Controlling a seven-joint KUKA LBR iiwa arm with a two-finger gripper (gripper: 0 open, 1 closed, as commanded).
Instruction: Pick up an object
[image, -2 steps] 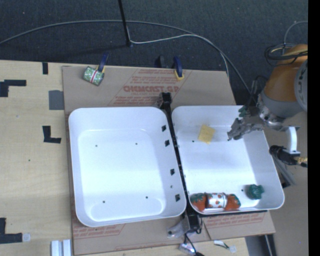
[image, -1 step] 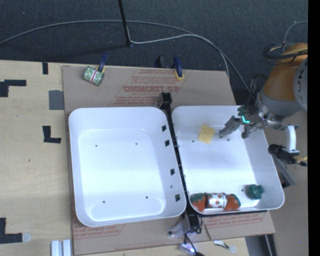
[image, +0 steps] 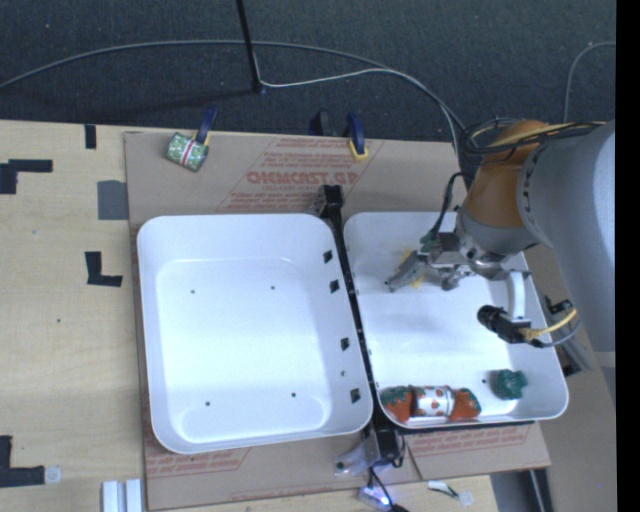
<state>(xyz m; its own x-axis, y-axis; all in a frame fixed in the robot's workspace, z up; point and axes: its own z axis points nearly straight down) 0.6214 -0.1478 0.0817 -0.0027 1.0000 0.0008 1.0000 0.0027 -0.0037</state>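
My gripper (image: 402, 272) hangs over the upper middle of the right bin (image: 440, 335), pointing left toward the divider. Its two fingers stand slightly apart, open, with nothing between them. Along the right bin's front wall lies a row of objects: a red and green piece (image: 398, 402), a white and red can-like piece (image: 433, 401) and an orange piece (image: 465, 405). A small teal object (image: 507, 382) rests near the front right corner. All of these lie well in front of the gripper, apart from it.
The left bin (image: 240, 330) sits beside the right one, with a black clip strip (image: 345, 300) between them. A small green striped object (image: 186, 150) lies on the cardboard behind the bins, near blue clamps (image: 354, 133). The arm's body (image: 560, 220) covers the right side.
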